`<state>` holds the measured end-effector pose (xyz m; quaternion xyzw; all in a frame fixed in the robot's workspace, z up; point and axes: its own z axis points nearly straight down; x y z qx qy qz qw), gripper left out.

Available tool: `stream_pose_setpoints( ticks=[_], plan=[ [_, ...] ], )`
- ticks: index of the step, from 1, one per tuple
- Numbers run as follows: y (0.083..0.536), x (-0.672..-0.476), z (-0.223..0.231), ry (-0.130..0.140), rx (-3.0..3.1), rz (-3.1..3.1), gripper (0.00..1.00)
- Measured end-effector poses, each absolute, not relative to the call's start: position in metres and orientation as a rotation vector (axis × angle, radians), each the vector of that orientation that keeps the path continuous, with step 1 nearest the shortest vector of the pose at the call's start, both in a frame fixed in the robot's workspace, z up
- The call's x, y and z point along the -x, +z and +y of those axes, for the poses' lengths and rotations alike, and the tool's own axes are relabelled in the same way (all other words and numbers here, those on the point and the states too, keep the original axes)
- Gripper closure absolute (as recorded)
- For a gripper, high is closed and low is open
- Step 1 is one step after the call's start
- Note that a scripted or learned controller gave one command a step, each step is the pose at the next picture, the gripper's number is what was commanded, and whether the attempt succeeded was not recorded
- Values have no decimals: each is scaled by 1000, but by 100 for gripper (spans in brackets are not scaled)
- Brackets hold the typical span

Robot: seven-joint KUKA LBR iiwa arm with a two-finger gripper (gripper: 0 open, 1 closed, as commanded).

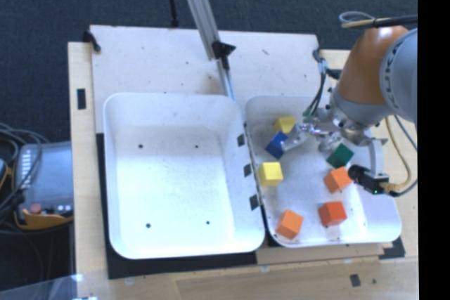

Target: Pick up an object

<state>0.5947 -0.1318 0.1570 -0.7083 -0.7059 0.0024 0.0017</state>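
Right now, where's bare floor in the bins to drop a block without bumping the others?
The left bin offers a broad bare floor, wall to wall. The right bin is crowded: yellow cubes, blue cube, green cube, orange cubes and the gripper. Its small free patch lies between the lower yellow cube and the orange ones.

The arm (383, 74) is a thick, rounded body, grey along its outer side, with a broad glossy orange band wrapped above the wrist. Below the band sits a grey metal wrist collar, and from it a small silvery hand (314, 131) of metal parts. Thin cables, one green and others pale or yellowish, loop along the wrist. A small black module (367, 179) with a tiny green light sits beside it.
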Motion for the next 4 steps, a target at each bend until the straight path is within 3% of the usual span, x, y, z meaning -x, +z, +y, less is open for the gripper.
stream_pose_setpoints(
  ticks=[1,2,4],
  plan=[
    [101,-603,-134,1,2228,-2213,0],
    [113,-604,-135,-2,2238,-2205,100],
    [219,-588,-134,-6,2240,-2211,100]
  ],
)
